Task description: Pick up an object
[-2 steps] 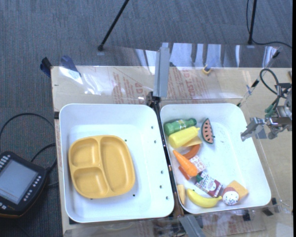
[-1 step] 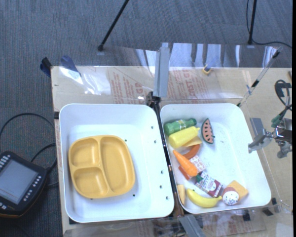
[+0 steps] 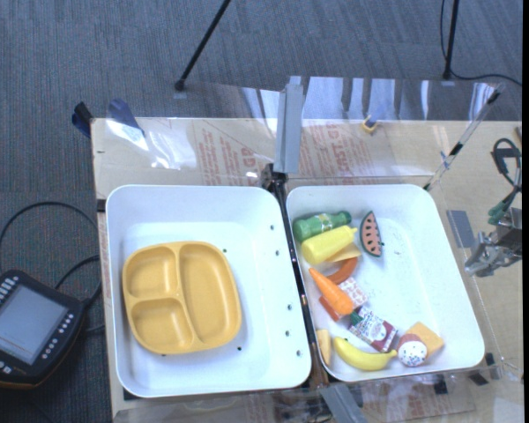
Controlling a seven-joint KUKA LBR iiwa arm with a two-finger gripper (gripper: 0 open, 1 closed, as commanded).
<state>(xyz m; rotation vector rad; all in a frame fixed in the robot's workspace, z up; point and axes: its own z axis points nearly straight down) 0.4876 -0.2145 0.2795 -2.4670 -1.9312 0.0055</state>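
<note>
The objects are gathered along the left and near sides of the right bin [image 3: 441, 263]. A green bottle [image 3: 320, 225] lies at the far left, with a yellow bottle [image 3: 328, 243] just beside it on the near side. A watermelon slice [image 3: 370, 233] is placed to the right of both. A carrot [image 3: 332, 293] lies below the yellow bottle, and a red packet [image 3: 371, 329] is located nearer still. A banana [image 3: 361, 356] is set along the near wall, with a white ball [image 3: 412, 352] and an orange wedge [image 3: 427, 337] to its right.

A yellow tray [image 3: 182, 296] with three compartments is held in the left bin [image 3: 123, 218].

The gripper [image 3: 494, 252] is seen outside the right bin, past its right wall. Nothing is seen in it; whether it is open or closed cannot be told.

A pendant [image 3: 25, 324] rests on the floor at left.
</note>
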